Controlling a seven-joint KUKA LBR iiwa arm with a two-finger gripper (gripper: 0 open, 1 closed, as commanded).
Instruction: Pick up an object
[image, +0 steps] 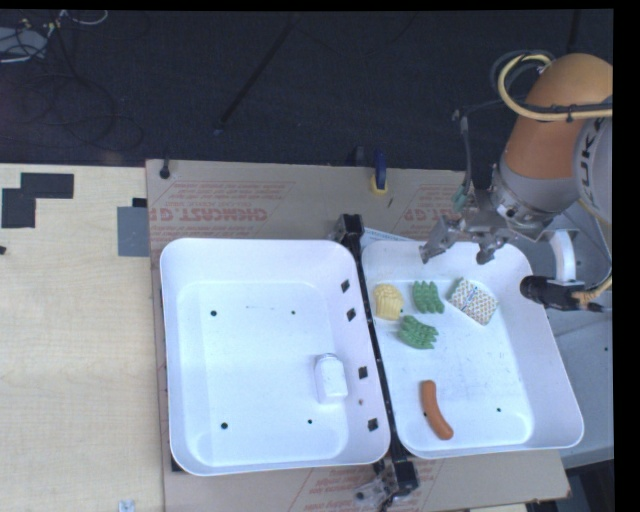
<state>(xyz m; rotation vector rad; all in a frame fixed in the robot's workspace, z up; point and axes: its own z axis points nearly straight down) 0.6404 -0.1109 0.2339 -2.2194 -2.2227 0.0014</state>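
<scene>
The gripper (463, 247) hangs over the right bin's (545, 400) far edge, jaws spread wide and holding nothing, as far as I can make out. Below it lie a checkered block (473, 301), two green pieces (427, 297) and a yellow lump (388, 300).

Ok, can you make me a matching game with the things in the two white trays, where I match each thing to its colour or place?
Things:
1. sausage-shaped toy
2. white cylinder
3. round lumpy toy
4. checkered block

Clues:
A. yellow, next to the divider between the bins
B. lying in the left bin
C. orange, nearest the front edge of the right bin
D. white with a small pattern, closest to the end effector

Pairs: 1-C, 2-B, 3-A, 4-D
</scene>
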